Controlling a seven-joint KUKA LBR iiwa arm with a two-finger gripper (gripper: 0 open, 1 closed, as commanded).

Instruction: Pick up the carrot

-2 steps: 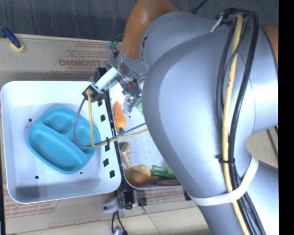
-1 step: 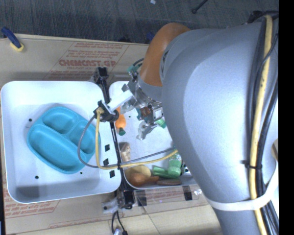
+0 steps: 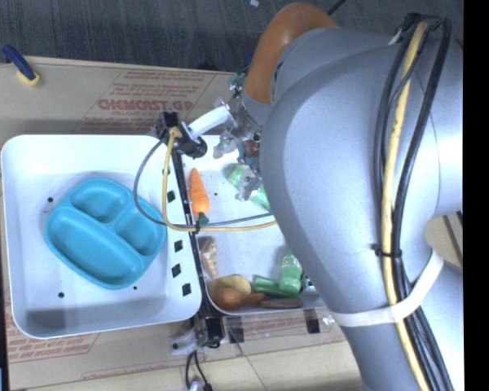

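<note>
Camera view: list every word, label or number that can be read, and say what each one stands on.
"CHEMCAST GP": red print on the brown board under the bins, the last letters partly hidden by the left bin.
Small red lines above and below that name: too small to read.
Red print on the board below the left bin: blurred, unreadable.
The blue tray and the carrot bear no visible text.

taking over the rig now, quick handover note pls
End effector: low over the right bin, just right of the carrot; grip state can't be judged.
Carrot: lying in the right bin against the divider, not between the fingers.
Blue divided tray: in the left bin.
Done: arm has reached in.
Left: grasp and lift the carrot.
</note>
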